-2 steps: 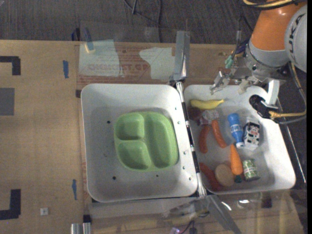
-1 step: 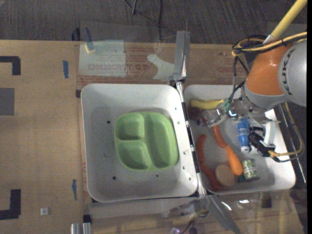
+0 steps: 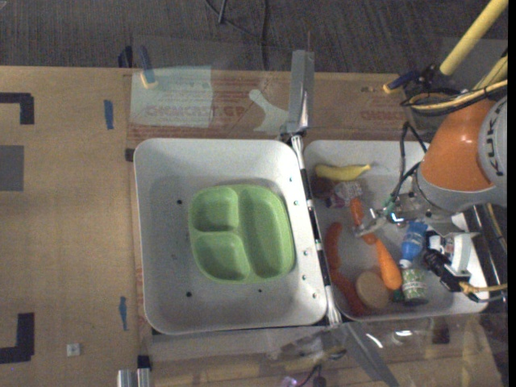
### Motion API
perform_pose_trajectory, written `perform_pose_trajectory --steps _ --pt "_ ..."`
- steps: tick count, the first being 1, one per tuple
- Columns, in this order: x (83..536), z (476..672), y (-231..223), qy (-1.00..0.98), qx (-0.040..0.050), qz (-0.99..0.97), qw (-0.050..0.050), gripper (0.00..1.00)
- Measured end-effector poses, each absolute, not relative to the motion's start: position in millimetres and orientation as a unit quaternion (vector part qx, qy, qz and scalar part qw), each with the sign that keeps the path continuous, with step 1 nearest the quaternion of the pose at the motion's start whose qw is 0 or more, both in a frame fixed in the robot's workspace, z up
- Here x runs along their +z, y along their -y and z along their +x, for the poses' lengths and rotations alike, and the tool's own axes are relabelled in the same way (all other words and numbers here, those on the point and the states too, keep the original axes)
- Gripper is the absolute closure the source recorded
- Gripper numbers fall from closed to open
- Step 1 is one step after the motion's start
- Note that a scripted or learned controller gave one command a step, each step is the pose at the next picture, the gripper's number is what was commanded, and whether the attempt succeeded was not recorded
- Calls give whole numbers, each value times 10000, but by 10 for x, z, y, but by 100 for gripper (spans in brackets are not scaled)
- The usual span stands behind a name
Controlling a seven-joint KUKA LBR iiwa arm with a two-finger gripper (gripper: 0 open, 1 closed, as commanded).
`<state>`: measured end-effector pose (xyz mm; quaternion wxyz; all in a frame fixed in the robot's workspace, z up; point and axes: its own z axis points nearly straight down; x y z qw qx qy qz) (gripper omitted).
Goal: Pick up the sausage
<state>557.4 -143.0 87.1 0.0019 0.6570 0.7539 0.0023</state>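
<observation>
We found the sausage (image 3: 333,247) lying against the right bin's (image 3: 393,154) left wall, not yet lifted; the tool (image 3: 373,218) hovered near it over a carrot (image 3: 359,215), its grip state impossible to tell

We see a tan wooden bench (image 3: 64,240) bearing two shallow white bins side by side. Taking the left bin (image 3: 161,297) as our landmark, the right bin (image 3: 387,156) sits just beside it, touching along a shared edge. Behind the left bin lies a clear plastic sheet (image 3: 201,103). Well to its left we find black tape marks (image 3: 18,107), and nearer, small blue tape strips (image 3: 108,113).
</observation>
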Motion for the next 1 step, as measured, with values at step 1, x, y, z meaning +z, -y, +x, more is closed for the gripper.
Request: perform_pose_trajectory --steps 1 --pt "983 5582 1478 -7511 35 6601 50 100"
